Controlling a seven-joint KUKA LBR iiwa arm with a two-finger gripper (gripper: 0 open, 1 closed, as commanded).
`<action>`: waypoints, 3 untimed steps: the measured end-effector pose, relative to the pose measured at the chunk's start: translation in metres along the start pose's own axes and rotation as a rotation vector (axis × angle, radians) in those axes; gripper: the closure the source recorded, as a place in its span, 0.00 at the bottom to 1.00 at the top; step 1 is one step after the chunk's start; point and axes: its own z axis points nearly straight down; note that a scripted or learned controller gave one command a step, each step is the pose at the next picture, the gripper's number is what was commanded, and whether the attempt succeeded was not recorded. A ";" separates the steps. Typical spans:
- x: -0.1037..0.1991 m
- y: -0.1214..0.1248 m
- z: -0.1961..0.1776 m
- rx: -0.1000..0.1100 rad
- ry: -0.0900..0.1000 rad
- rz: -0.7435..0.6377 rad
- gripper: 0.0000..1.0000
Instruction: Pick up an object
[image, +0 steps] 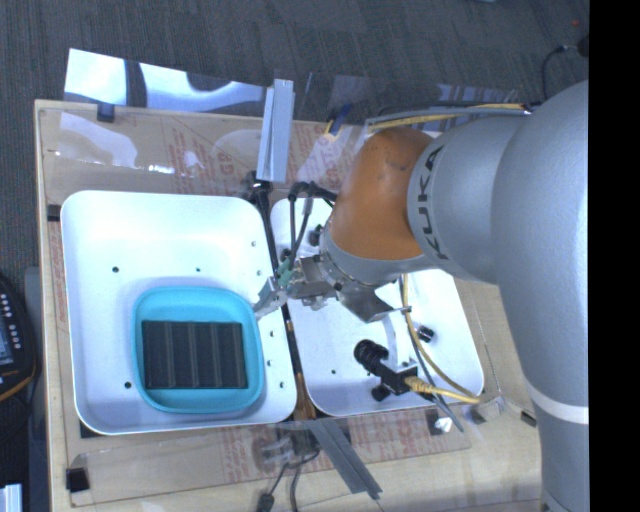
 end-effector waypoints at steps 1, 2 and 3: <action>-0.030 0.015 -0.105 -0.005 -0.003 -0.457 0.00; -0.027 -0.011 -0.095 -0.002 -0.001 -0.562 0.00; -0.028 -0.011 -0.095 -0.002 -0.001 -0.561 0.00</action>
